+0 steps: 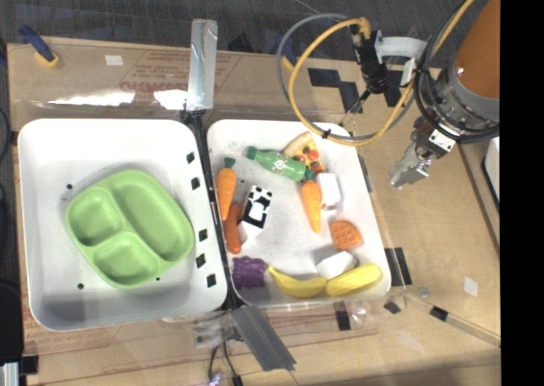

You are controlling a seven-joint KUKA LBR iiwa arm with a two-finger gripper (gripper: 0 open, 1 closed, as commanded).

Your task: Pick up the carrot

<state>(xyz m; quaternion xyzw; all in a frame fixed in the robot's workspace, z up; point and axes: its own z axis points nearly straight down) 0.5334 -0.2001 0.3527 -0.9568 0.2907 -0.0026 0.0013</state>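
Centrally, carrot hemmed by green bottle, waffle; jaws' state unclear

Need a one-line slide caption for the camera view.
Gripper hovers outside the right bin, which holds two carrots among toy food; green plate in left bin.

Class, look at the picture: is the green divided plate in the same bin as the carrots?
No. The green plate lies in the left bin; the carrots lie in the right bin.
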